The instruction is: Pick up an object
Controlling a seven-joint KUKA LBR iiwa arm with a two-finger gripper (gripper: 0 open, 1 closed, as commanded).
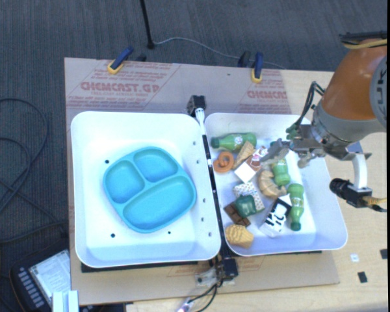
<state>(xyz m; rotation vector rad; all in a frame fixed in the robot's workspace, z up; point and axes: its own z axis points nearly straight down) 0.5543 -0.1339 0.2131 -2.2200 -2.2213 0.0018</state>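
The arm point(357, 96) comes in from the right and hangs over the right bin point(331, 229), while the left bin point(84, 194) holds just a blue divided plate point(149, 187) and plays no part in a pick. All the loose things sit in the right bin as one crowded heap: a green bottle point(234, 141) lying along the far edge with its long axis running left to right, a second green bottle point(295, 207) near the right wall lying near to far, a small green bottle point(281, 171) just under the wrist, then a bread roll point(240, 236) at the near left corner, a pale curved pastry point(268, 184), a dark green block point(246, 205) and an orange ring point(223, 162). The gripper point(278, 149) points leftward over the far middle of the heap; whether its fingers are spread or pressed together I cannot tell, and nothing is seen pinched between them. The closest candidates lie just toward the near side of it, the small green bottle and the pastry, so a short drop downward looks the likeliest move
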